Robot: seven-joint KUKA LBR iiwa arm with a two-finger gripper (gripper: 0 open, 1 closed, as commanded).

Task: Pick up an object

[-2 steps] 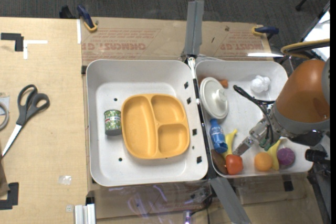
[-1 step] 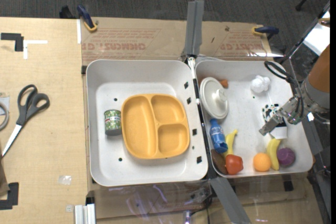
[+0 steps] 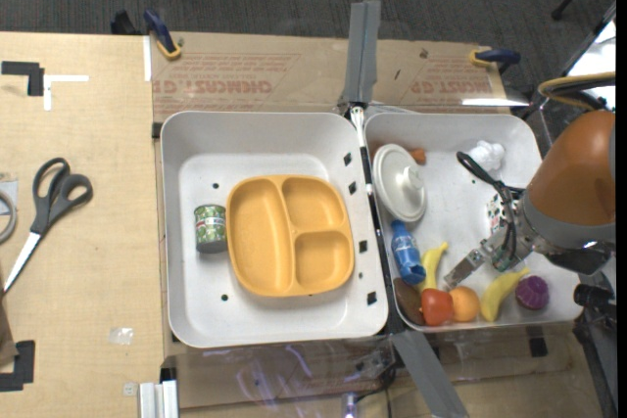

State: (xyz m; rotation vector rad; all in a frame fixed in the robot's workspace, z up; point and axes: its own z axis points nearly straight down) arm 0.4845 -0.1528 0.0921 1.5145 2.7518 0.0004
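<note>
My gripper point(image 3: 472, 265) reaches down into the right bin point(image 3: 446, 134) from the right, under the grey wrist with its orange band point(image 3: 580, 173). Its tip is just above an orange fruit point(image 3: 464, 303) and a red tomato point(image 3: 437, 306), between two yellow bananas point(image 3: 432, 263) point(image 3: 501, 292). A purple fruit point(image 3: 532, 292) lies to the right of the tip. A blue bottle point(image 3: 406, 251), a white lid point(image 3: 400, 181) and a crumpled white object point(image 3: 485, 155) lie further left and back. I see nothing held in the gripper.
The left bin point(image 3: 186, 210) holds a yellow divided plate point(image 3: 291, 235) and a small green-labelled can point(image 3: 210, 228). Scissors point(image 3: 49, 201) lie on the wooden bench at the left. A black cable point(image 3: 482, 175) loops by the wrist.
</note>
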